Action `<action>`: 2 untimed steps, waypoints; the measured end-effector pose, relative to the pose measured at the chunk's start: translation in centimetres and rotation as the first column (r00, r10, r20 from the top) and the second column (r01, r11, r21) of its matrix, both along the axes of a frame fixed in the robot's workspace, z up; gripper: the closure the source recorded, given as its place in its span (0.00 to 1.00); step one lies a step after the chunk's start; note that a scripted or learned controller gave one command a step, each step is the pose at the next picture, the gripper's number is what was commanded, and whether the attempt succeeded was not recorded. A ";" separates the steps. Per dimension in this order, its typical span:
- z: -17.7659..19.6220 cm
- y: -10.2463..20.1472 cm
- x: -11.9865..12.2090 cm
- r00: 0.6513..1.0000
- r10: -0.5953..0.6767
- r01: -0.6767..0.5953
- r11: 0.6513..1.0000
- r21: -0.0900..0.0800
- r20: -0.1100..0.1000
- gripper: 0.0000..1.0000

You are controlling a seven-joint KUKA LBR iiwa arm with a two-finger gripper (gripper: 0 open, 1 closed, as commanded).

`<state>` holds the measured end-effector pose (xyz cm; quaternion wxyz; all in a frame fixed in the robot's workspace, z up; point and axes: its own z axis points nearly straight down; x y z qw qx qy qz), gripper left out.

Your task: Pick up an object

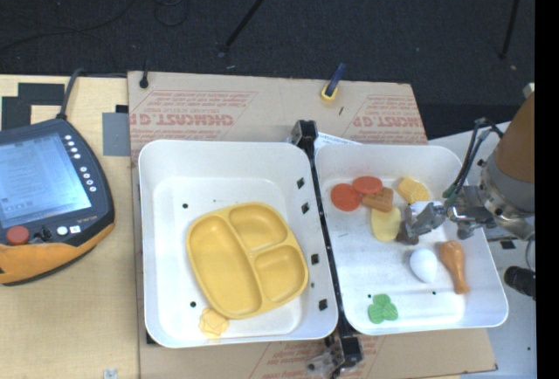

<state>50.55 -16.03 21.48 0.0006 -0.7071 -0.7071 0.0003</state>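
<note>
My gripper (412,226) reaches in from the right and hangs low over the middle of the right bin (486,313). Just left of its tip lies a pale yellow piece (384,225). A white egg (424,265) and an orange-brown drumstick (454,264) lie just below the gripper. Further left are two red-orange slices (347,197) (368,185) and a brown piece (380,201). Another yellow piece (413,189) sits above the gripper. A green item (382,309) lies near the bin's front edge. Nothing shows as held.
The left bin (162,185) holds a yellow divided plate (246,258) and a small yellow item (212,324) at its front edge. A control pendant (48,198) lies on the bench at far left. A blue-and-yellow clip (332,86) sits on the cardboard behind the bins.
</note>
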 end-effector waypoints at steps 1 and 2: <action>-13.3 1.6 -3.1 1.000 0.001 -0.001 1.000 0.001 -0.002 0.00; -12.6 -4.7 4.8 1.000 0.008 -0.008 1.000 0.017 -0.005 0.00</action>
